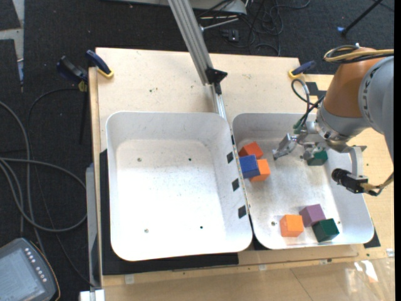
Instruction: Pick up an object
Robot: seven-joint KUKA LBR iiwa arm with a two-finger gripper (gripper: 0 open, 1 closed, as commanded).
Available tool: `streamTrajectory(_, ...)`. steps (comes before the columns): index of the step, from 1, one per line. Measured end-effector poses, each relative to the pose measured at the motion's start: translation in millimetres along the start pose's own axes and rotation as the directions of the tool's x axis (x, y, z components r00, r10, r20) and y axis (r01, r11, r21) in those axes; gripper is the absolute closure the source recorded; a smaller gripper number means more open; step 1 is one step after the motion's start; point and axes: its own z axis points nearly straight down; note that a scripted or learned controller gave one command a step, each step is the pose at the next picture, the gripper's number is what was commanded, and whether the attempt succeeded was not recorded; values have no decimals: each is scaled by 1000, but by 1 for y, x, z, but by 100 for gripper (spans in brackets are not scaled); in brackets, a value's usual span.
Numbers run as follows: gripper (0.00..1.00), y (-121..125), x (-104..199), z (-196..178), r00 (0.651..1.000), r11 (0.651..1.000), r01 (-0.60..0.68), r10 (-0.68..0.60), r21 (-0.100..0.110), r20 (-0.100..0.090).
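Dark floor point(37, 137) strewn with, seemingly, cables point(25, 187).

We find no legible text, label, brand, number or sign. The small dark tabs along the right rim of the left bin point(168, 130) carry no marks that we can read.

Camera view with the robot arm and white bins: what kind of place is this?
Probably a robotics lab. A grey and orange robot arm reaches over a shallow white plastic bin of small coloured blocks, cables trail across the dark floor, and clamps hold the wooden bench.
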Motion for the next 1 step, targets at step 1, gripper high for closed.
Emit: streamTrajectory(1,100,2,-1,-14,1000,1000,0,0,-7,2)
